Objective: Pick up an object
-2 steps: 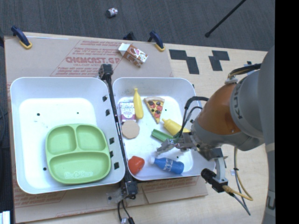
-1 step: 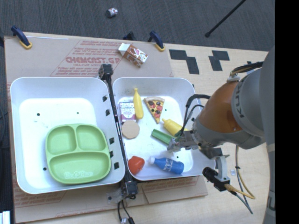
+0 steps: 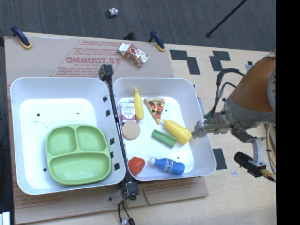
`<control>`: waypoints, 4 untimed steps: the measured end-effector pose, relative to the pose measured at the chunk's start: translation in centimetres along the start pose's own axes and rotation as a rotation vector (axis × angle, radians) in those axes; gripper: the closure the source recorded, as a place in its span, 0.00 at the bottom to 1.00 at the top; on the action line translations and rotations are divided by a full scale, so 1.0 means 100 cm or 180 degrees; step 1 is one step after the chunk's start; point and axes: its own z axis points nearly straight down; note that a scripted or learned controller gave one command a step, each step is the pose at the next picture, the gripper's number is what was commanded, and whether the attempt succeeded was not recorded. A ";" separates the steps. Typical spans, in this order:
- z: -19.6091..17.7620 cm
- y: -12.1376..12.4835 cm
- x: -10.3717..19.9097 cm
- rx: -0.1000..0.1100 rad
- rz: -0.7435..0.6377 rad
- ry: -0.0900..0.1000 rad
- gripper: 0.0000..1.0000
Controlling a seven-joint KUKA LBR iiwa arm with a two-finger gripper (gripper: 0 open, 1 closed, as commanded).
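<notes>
The yellow mustard bottle (image 3: 177,131) lies in the right bin (image 3: 205,150) near its right wall, unlifted beside the green block (image 3: 163,138). The end effector (image 3: 198,129) hovers just beside it; whether it grips anything cannot be told. Grasp and lift apparently remain.

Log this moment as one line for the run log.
phase: approach | gripper: at right bin right wall, beside yellow bottle | held: nothing visible | left bin: green tray
</notes>
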 end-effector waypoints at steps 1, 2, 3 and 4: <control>0.007 -0.001 0.001 0.0013 -0.0001 0.0007 1.00; 0.007 -0.001 0.001 0.0012 -0.0001 0.0008 0.00; 0.121 -0.002 0.022 0.0024 -0.0001 0.0014 0.00; 0.111 -0.001 0.022 0.0024 -0.0011 0.0015 1.00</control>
